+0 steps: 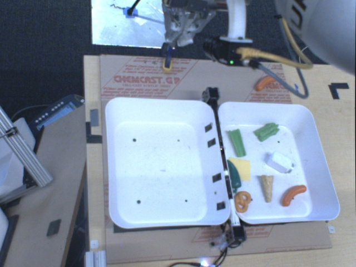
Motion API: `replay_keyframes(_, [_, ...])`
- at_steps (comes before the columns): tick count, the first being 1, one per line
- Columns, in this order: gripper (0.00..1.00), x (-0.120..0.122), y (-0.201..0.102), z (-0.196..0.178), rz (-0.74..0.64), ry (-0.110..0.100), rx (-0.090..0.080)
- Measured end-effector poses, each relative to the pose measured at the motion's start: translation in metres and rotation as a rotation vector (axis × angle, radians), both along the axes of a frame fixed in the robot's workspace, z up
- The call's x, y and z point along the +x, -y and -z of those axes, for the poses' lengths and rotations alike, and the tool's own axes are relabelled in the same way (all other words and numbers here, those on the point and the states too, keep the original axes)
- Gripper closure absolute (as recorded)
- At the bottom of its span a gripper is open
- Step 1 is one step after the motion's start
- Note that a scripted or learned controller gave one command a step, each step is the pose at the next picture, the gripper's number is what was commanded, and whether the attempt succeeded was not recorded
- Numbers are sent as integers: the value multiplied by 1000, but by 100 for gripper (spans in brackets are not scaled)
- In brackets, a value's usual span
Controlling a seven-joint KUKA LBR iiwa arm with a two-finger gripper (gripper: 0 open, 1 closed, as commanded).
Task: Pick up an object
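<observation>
Gripper [167, 48] up high beyond left bin [119, 166], pinching a small yellow object [167, 67] between its fingers; other items lie well apart in right bin [322, 171].

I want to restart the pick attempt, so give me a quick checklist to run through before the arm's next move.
1. Objects in the right white bin: ok, several lie there.
2. Gripper over a target: not ok, it hangs beyond the bins' far edge, above the brown board.
3. Gripper holding anything: cannot tell.
4. White block free to grasp: ok, apart from its neighbours.
5. Orange sausage reachable: ok, though close to the bin's near wall.
6. Yellow wedge clear: not ok, it touches a dark green piece.
</observation>
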State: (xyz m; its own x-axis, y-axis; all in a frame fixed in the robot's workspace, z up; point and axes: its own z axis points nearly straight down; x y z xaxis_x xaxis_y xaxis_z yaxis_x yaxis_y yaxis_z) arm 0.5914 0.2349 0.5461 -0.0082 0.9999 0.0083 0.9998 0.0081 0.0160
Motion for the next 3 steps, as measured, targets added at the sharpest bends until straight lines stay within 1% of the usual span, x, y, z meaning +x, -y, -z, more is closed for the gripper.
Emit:
replay_keyframes(1, [100,-9,1,146,8,-29,-13])
replay_keyframes(2, [100,53,1,115,8,-10,-7])
replay_keyframes(3, [100,-73,-1,97,-1,-16,-4])
